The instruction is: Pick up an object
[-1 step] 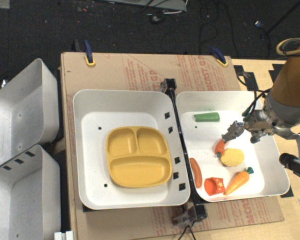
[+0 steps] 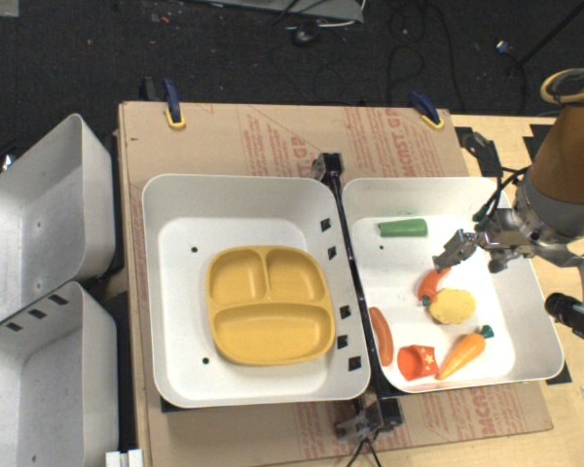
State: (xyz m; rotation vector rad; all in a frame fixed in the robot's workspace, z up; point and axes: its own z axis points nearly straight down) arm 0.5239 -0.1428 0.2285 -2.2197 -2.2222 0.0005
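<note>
Objects sit loose in right bin (image 2: 526,358). Red-orange piece (image 2: 429,284) touches yellow round item (image 2: 453,306) on its upper left; carrot (image 2: 464,352), red pepper (image 2: 418,361) and sausage (image 2: 381,335) lie below it, green piece (image 2: 402,228) well above. Gripper (image 2: 455,252) hovers just above red-orange piece; claw spread cannot be told. Yellow divided plate (image 2: 270,305) in left bin (image 2: 175,290).

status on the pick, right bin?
Claw open over right bin, nothing between its fingers. Nearest: red pepper and yellow lump, just below it. Green piece, sausage, carrot lie apart, not blocking.
</note>
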